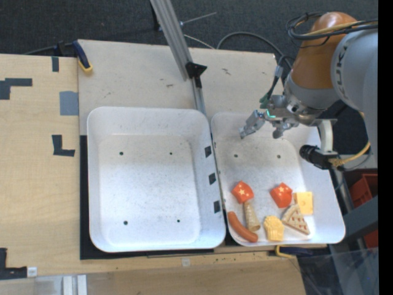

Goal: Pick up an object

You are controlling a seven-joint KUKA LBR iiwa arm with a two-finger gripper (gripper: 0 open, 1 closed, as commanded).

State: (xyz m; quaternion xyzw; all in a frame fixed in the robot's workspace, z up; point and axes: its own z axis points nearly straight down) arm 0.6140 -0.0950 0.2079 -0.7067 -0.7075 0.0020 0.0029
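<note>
Wooden bench w/ two white bins side by side; gripper hangs over the far part of the right bin, jaws apart w/ nothing between them. Toy food lies well below the jaws toward the bin's near edge, all apart from the gripper: red strawberry, red cube, yellow cheese block, sandwich wedge, corn piece, sausage.

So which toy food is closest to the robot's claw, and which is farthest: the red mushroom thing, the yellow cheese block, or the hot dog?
From the gripper, in the camera view:
1. Red mushroom, below it, left part of the right bin.
2. Yellow cheese block, lower right.
3. Hot dog, at the bin's bottom edge, farthest.
</note>
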